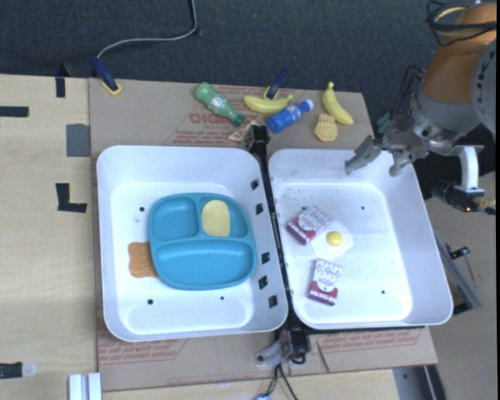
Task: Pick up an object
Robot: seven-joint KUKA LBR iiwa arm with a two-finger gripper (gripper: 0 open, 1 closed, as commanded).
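Gripper (378,158) open and empty above right bin (417,223) far rim; best taken: toy fried egg (333,241) mid-bin, light, stiff, flat, slippery, gripped across edges

Right bin (400,223), left-center: three small items clustered. Red-and-white packet (307,222) lies flat, tilted. Fried egg toy (333,241), white with yellow yolk, touches the packet's lower right. Second red-and-white packet (323,281) lies flat just below the egg. Left bin (117,223): blue divided plate (202,242) with yellow piece (216,218) in its upper right compartment; orange toast-like piece (139,261) partly under the plate's left edge.
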